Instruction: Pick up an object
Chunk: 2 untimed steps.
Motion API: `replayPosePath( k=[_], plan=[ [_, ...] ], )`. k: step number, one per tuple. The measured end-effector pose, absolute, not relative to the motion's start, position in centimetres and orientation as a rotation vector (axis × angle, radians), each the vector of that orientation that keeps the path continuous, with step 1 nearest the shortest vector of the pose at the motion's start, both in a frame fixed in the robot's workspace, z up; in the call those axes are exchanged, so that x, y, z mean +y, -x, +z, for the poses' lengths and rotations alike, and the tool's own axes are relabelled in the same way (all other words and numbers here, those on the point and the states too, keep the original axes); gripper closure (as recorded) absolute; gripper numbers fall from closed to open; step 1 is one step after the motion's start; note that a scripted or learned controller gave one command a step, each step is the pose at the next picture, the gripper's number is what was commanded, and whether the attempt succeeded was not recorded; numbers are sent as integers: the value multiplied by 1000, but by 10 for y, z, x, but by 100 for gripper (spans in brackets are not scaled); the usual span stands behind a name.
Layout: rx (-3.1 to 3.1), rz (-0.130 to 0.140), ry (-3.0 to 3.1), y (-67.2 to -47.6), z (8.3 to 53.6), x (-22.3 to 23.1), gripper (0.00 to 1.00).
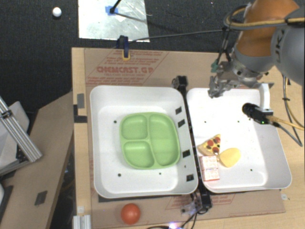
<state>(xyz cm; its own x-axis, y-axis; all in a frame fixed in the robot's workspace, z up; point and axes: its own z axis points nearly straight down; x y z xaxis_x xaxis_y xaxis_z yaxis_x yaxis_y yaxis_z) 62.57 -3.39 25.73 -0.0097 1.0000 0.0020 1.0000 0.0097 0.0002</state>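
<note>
In the right bin (271,142), three small things lie near its front left. They are a toy pizza slice (210,145), a yellow rounded piece (229,157) just right of it, and a red and white packet (210,168) against the bin's left wall. My gripper (215,89) hangs over the far left corner of that bin, well behind these things and apart from them. Nothing shows in its grasp. A green divided plate (149,140) lies in the middle of the left bin (105,109).
An orange ball (130,213) rests on the bench in front of the left bin. A blue clamp (124,46) stands at the board's far edge. A grey metal rail (19,132) lies at the far left. A small white ball (57,12) sits on the dark floor.
</note>
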Motion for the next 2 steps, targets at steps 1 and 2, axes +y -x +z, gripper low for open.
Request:
replayPosePath(
  k=[1,2],
  plan=[
    [-2230,-2,2212,-613,245,9,100],
    [-2231,-3,2210,-607,235,64,100]
  ],
)
